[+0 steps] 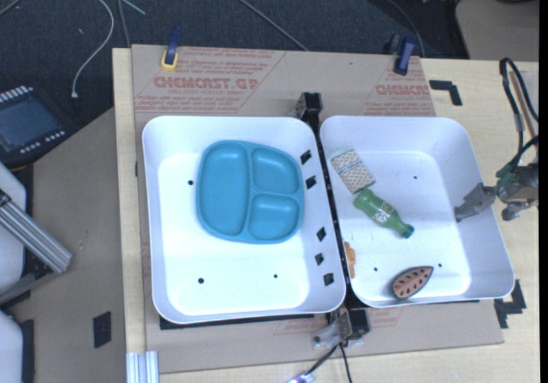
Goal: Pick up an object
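Note:
In the right bin (445, 137) lie three objects. A small checked packet (352, 170) is at the upper left. A green bottle (383, 212) lies on its side in the middle. A brown oval piece (413, 282) rests near the front wall. The gripper (493, 197) hangs at the right rim of this bin, well to the right of the bottle and touching none of the objects. A blue divided plate (250, 191) lies in the left bin (171, 227).
A thin orange strip (349, 260) lies against the right bin's left wall. Black clips line the divider between the bins. The bins sit on a cardboard sheet (214, 81) held by blue clamps. Cables trail across the floor behind.

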You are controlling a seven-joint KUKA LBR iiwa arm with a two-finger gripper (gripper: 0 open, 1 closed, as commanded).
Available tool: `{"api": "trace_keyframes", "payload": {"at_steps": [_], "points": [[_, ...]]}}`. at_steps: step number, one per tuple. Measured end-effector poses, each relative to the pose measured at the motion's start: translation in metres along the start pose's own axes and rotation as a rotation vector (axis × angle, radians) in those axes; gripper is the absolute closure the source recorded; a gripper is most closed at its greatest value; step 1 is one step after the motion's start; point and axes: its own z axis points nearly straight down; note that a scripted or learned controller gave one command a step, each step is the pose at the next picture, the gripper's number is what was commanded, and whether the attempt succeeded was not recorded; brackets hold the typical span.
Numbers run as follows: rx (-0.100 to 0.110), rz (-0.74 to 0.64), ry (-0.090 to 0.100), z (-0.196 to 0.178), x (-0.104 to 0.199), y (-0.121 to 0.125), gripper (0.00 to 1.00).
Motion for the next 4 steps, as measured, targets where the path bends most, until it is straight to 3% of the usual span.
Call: {"api": "trace_keyframes", "payload": {"at_steps": [1,3,4], "points": [[-0.011,-0.004,-0.003,-0.005,0.001,0.003,0.0],[-0.005,-0.003,0.0,0.109,-0.009,-0.003,0.0],[-0.008,-0.008,0.006,0.138,-0.005,-0.001,0.0]]}}
